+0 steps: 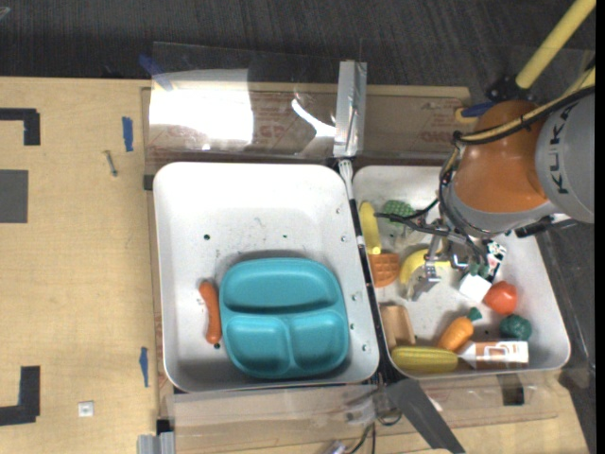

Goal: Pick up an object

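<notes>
My gripper hangs low over the middle of the right bin, below the arm's orange band. A yellow lemon-like toy lies right at its left side; whether they touch is unclear. Close by are an orange piece, a white cube and a red tomato. Further toward the front lie a carrot, a wooden block, a long yellow piece, a white box and a teal toy. A banana and a green toy sit at the back left.
The left bin holds a teal divided plate and an orange sausage-shaped toy beside its left edge. A ridge separates the two bins. Cables trail from the arm over the right bin's back part.
</notes>
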You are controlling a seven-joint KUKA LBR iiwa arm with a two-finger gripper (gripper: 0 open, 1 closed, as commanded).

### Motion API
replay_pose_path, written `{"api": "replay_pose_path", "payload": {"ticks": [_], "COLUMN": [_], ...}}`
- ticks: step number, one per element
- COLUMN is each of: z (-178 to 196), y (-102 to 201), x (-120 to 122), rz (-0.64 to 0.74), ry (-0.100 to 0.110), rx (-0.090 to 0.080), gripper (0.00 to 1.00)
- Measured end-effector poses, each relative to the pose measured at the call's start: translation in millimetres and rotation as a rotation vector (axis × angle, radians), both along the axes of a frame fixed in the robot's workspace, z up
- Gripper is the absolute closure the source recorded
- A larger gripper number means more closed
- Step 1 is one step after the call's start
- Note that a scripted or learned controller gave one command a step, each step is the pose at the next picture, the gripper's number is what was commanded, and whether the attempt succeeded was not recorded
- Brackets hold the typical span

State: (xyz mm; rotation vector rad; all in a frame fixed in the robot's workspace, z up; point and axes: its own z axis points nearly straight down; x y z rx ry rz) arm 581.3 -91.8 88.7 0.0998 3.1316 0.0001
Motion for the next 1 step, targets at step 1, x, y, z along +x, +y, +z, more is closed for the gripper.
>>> {"api": "replay_pose_path", "payload": {"ticks": [1], "z": [0.1], "y": [-1.0], "x": [-10.9], "rz": [-0.09], "ry": [-0.001], "rx": [0.001], "gripper": [0.0]}}
